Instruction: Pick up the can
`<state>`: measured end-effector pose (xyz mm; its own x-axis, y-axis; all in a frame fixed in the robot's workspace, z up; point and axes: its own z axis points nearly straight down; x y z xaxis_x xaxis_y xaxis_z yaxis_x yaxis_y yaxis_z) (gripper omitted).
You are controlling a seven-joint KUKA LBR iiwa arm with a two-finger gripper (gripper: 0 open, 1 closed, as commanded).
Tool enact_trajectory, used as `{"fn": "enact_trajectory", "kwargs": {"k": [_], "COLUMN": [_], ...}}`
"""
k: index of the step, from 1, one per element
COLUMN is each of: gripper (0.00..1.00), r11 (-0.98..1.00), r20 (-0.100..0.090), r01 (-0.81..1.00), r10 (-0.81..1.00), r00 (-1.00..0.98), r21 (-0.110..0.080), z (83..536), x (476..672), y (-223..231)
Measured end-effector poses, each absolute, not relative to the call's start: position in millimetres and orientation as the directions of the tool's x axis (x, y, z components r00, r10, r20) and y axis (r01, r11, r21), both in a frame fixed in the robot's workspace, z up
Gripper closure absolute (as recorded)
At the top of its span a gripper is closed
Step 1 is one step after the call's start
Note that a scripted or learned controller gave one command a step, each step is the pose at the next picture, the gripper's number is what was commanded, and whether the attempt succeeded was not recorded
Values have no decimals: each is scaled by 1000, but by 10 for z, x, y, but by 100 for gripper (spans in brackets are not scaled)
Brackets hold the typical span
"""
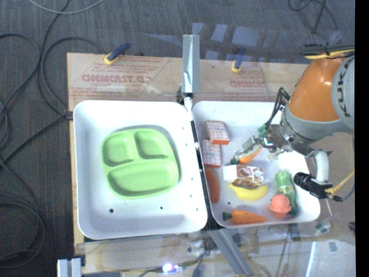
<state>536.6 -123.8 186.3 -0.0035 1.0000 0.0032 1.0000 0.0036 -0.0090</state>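
Reaching in from the right, the grey and orange arm (323,100) lowers its hand (266,140) over the right bin (242,111); whether the hand is open cannot be told. Just below it the can (249,175) lies on its side among toy foods. A green divided plate (141,160) sits in the left bin (86,154).

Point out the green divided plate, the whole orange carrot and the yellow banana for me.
green divided plate (141,161): camera view, central ridge between compartments.
whole orange carrot (248,216): camera view, middle of its body.
yellow banana (249,192): camera view, middle of its curved body.
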Motion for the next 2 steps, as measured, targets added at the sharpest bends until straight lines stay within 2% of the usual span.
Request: {"fn": "enact_trajectory", "kwargs": {"k": [1, 2], "gripper": [0, 0], "r11": [-144, -249], "r20": [4, -2], "r01": [990, 969], "r10": [990, 969], "r00": [144, 249], "r21": [-9, -9], "z": [1333, 1245], "x": [5336, 5987], "y": [-1684, -2036]}}
